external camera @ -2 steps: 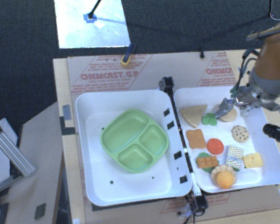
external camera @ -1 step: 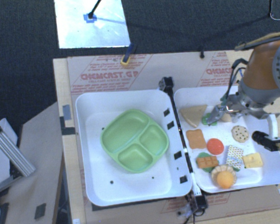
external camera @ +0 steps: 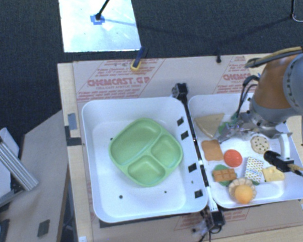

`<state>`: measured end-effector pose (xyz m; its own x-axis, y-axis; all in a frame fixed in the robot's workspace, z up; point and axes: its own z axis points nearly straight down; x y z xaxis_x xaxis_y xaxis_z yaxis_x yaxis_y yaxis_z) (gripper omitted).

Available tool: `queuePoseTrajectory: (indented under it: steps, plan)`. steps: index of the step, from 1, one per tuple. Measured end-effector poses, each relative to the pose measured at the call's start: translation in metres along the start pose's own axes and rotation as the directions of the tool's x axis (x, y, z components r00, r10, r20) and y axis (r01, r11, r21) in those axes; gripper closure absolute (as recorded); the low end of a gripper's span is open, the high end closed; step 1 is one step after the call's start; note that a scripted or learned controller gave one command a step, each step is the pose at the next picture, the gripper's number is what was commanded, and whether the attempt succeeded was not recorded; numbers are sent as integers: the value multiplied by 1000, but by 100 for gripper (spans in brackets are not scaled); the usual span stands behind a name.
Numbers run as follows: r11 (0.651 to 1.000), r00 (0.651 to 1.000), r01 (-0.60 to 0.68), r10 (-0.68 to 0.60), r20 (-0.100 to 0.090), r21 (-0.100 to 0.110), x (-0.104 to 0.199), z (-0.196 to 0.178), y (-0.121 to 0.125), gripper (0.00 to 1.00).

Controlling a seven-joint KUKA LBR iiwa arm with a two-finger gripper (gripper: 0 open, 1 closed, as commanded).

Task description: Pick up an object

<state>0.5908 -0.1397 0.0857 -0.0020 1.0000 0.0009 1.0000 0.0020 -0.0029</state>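
Dark carpet around worktop (external camera: 111, 82); two white bins. Right bin (external camera: 299, 186) crowded with toy food, left holds green tray (external camera: 146, 151). Hand (external camera: 236, 128) low beside tan wedge (external camera: 210, 124), likely target; grip state unclear.

**Hidden and cut-off parts**

Arm (external camera: 285, 87) cut off by right edge. Its wrist covers the right bin's (external camera: 297, 187) far right corner and part of a green item (external camera: 230, 120) beside the tan wedge (external camera: 211, 123). Gripper (external camera: 236, 129) fingers too blurred to read. Metal frame (external camera: 4, 157) cut off at left edge.
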Motion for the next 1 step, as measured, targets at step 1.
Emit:
queuePoseTrajectory:
  steps: [1]
  plan:
    - [1000,1000,0,0,1,-7,-1,-14,2,100]
